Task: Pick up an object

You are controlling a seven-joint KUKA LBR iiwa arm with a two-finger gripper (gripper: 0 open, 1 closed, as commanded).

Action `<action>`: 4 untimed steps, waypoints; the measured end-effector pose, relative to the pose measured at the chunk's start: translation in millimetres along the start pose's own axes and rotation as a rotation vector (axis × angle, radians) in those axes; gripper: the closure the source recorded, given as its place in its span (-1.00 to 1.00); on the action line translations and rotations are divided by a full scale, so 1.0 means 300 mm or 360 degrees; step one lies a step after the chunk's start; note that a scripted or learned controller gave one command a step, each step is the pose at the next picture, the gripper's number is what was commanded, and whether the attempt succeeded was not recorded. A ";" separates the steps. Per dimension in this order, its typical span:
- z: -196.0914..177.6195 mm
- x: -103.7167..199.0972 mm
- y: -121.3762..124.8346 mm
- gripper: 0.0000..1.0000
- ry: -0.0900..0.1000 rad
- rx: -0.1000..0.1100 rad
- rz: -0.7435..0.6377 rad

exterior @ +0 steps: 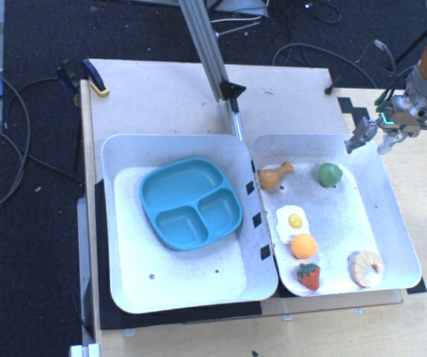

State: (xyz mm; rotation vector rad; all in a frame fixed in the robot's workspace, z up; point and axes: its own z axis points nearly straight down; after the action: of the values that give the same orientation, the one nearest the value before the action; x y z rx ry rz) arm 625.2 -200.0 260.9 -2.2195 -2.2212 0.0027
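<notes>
Above the right bin [392, 214], the gripper [373, 136] hangs open, arm cropped

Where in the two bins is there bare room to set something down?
Bare floor lies in the right bin between the green ball and the shrimp, and in the left bin below the blue tray. Crowded: the column of fried egg, orange, strawberry.

light: bright, even | shadows: soft, faint | glare: mild on white bins [124, 274] | focus: slightly soft
</notes>
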 end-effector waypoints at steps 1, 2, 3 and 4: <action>-0.006 0.000 0.003 -1.00 -0.0001 -0.0005 -0.0001; 0.156 0.025 0.022 -1.00 0.0000 0.0001 -0.0004; 0.353 0.021 0.050 -1.00 0.0000 0.0000 -0.0005; 0.530 -0.009 0.034 -1.00 0.0000 0.0002 0.0003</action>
State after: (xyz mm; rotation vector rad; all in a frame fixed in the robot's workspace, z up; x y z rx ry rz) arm 635.1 -202.8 102.0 -2.2207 -2.2186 0.0040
